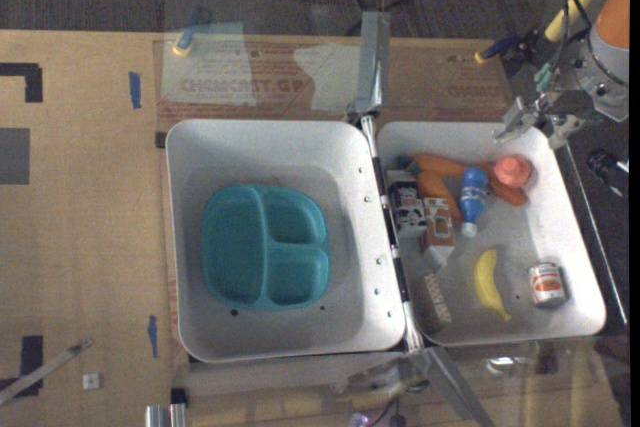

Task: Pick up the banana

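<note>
Two shallow white bins sit side by side on the surface. The left bin (190,155) carries a teal divided tray (265,245). The right bin (585,255) carries the banana (488,283), which lies lengthwise toward the bin's near edge, just left of a small red-and-white can (546,283) and apart from it. Farther back in the same bin lie an orange carrot (440,163), a blue bottle with a white cap (471,199), a pink round object (512,171) and a few small boxes (436,223) near the dividing wall. The end effector (535,118) hovers at the far right corner of the right bin, well away from the banana, its fingers spread apart with nothing between them.
</note>
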Motion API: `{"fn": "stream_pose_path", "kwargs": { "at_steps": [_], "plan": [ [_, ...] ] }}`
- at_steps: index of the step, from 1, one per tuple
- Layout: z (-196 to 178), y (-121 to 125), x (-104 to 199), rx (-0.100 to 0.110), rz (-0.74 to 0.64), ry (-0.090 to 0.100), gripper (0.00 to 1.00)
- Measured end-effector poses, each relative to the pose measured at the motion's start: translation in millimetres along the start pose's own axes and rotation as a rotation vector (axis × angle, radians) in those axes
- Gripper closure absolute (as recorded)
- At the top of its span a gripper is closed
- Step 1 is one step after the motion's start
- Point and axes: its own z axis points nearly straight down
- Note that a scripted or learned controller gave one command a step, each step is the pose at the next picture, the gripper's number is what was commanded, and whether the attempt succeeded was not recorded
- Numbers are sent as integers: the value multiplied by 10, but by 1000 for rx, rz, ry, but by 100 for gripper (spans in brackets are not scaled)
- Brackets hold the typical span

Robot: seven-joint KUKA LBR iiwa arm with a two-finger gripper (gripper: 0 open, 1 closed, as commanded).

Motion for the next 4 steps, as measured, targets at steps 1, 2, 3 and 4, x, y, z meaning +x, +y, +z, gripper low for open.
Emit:
{"fn": "stream_pose_path", "kwargs": {
  "at_steps": [1,2,3,4],
  "plan": [
    [1683,-892,-100,1,99,0,0],
    [1042,-1079,-434,-3,27,-1,0],
    [1880,-1123,-90,-8,-128,-2,0],
    [1771,-1111,-109,-14,-123,-5,100]
  ]
}}
